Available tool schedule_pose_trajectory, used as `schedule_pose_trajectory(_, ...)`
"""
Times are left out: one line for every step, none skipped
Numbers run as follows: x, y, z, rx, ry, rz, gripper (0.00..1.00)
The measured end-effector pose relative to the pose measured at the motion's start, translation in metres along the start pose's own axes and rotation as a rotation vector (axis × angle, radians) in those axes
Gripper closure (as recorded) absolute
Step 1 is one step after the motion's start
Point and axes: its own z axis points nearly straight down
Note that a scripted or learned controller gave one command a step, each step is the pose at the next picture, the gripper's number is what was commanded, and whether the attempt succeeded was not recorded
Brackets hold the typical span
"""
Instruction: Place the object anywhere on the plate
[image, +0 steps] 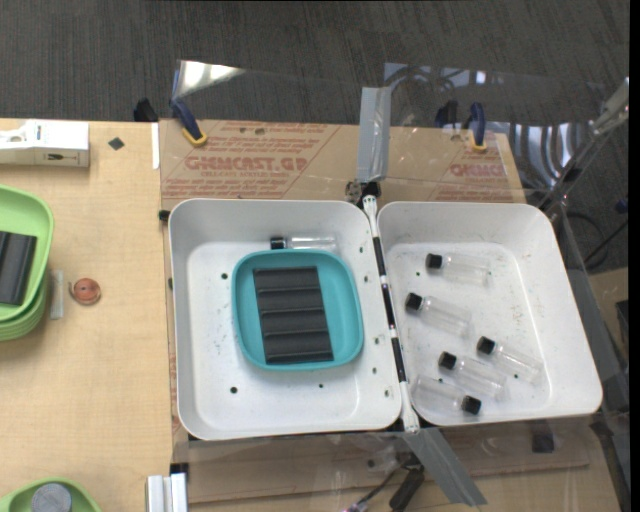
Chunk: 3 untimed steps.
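A teal square plate (345, 300) lies in the middle of the left bin (200, 400) and carries a black ribbed insert (292, 315). Just beyond the plate's far edge, on the bin floor, lies one clear vial with a black cap (300, 242). Several more clear, black-capped vials are scattered over the right bin (560, 300): one at the back (455, 263), one towards the left (435, 312), one at the right (505, 356), and two near the front (465, 370) (448, 398).
Green trays (25, 260) sit stacked at the bench's left edge, with a small orange disc (86, 291) beside them. A white box (45, 143) lies at the back left. Behind the bins, cardboard (260, 160) is held by clamps.
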Motion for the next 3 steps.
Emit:
schedule_pose_trajectory(0.0,0.0,0.0,0.0,0.0,0.0,0.0)
schedule_pose_trajectory(0.0,0.0,0.0,0.0,0.0,0.0,0.0)
schedule_pose_trajectory(0.0,0.0,0.0,0.0,0.0,0.0,0.0)
